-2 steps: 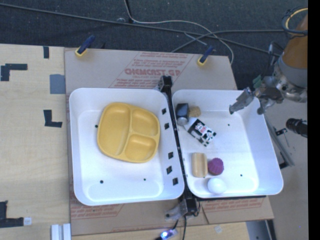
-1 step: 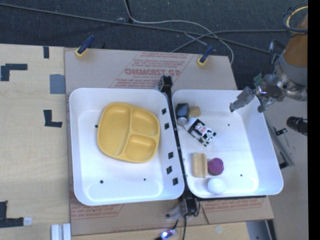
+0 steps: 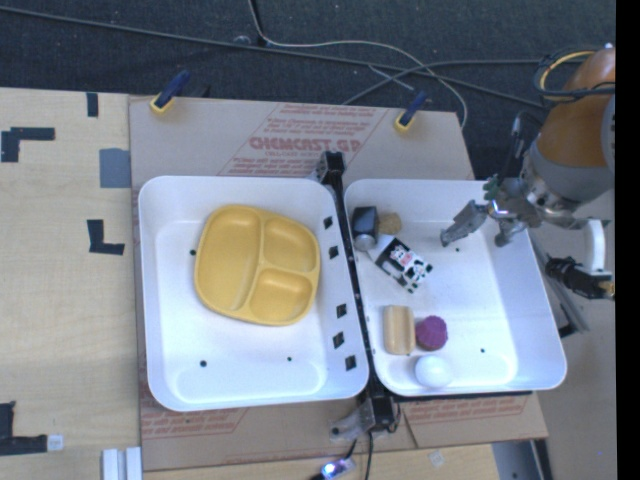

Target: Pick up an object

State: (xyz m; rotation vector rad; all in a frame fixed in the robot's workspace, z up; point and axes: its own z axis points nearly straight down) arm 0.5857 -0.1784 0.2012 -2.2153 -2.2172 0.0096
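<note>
Several small objects lie along the right bin's left wall: a black-and-white box, a tan block, a purple ball. The tool hangs spread and unladen near the far right corner; approach is in hand, and next it needs lowering over one piece.

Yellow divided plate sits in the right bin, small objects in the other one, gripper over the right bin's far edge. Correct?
Not quite. The camera view shows the yellow divided plate in the left bin, not the right. The rest holds: the small objects, such as the purple ball and white ball, lie in the right bin, and the gripper is over its far edge.
</note>
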